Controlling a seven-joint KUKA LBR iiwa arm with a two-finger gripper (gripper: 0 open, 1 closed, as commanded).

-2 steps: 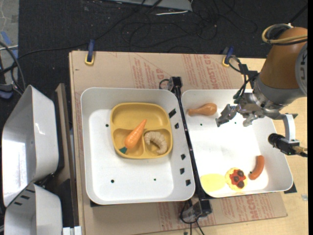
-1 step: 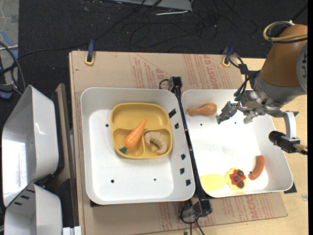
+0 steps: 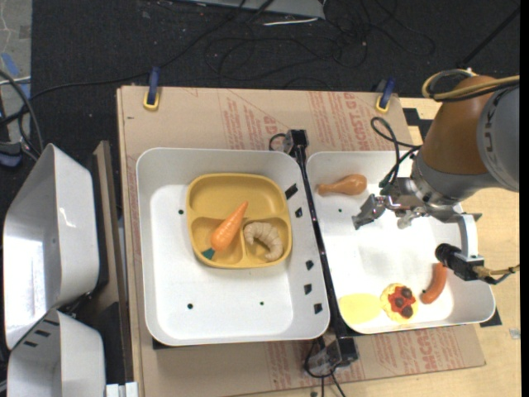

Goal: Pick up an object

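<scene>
Grey arm (image 3: 500, 139), orange band (image 3: 459, 126), black cables, metal hand (image 3: 388, 205)

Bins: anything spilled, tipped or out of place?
Nothing stands out. The yellow plate sits flat in the left bin, with the carrot and shrimp in its compartments. In the right bin, the drumstick, sausage, pizza slice and yellow disc lie loose inside its walls.

The arm (image 3: 479, 139) is cut off, perhaps mid-forearm, rightward.
</scene>
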